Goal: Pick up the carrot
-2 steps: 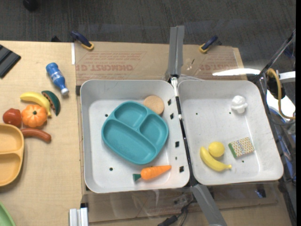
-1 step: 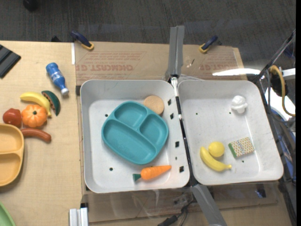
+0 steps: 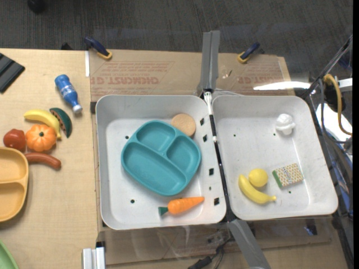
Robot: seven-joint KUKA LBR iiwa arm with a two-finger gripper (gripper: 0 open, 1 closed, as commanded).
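The small orange plastic carrot with a green stub end [image 3: 181, 205] lies flat on the floor of the left white bin [image 3: 110, 167], near the bin's front wall and just in front of the teal three-compartment plastic tray [image 3: 161, 157]. Its green end points left and its tapered tip points right and slightly away, so it sits almost parallel to the near wall. It appears to sit just beside the tray's near rim; I cannot tell whether they touch. That spot matters: wall on one side and tray on the other leave a narrow strip, so I judge that a grasp across the carrot's width would suit better than one along its length.

A round tan disc, like a biscuit [image 3: 183, 124], rests at the tray's far edge, well apart from the carrot and no obstacle to it.

In the right white bin [image 3: 314, 150] lie a yellow toy banana [image 3: 253, 191] touching a yellow ball-like lemon [image 3: 258, 177], a small green-and-tan patterned packet [image 3: 288, 175] and a small white lump [image 3: 285, 124] further back. On the wooden desk [image 3: 78, 150] to the left sit other toy foods, well away.

The hand's state I cannot tell. The carrot lies free and ungrasped, so I judge the pick as not yet begun.
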